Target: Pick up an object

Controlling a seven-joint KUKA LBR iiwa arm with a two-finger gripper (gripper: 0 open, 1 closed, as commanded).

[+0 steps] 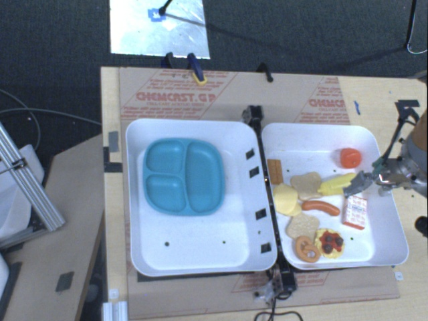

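The right bin (pixel 386 236) holds several toy foods: a red tomato (pixel 350 157), a yellow banana-like piece (pixel 334 184), a bread slice (pixel 306 182), a yellow cheese piece (pixel 285 200), a sausage (pixel 321 207), a red-and-white carton (pixel 355 212), a toast slice (pixel 302 226), a doughnut (pixel 307 249), a berry tart (pixel 330 242) and a brown cracker (pixel 275 171). My gripper (pixel 364 180) hangs low over the bin's right side, its tip at the banana piece's right end and just above the carton. Nothing visibly sits in it.
The left bin (pixel 200 246) carries a blue divided plate (pixel 184 176). A black divider with clips (pixel 264 192) runs between the bins. Cardboard lies under both. The arm enters from the right edge near a black stand (pixel 404 109).
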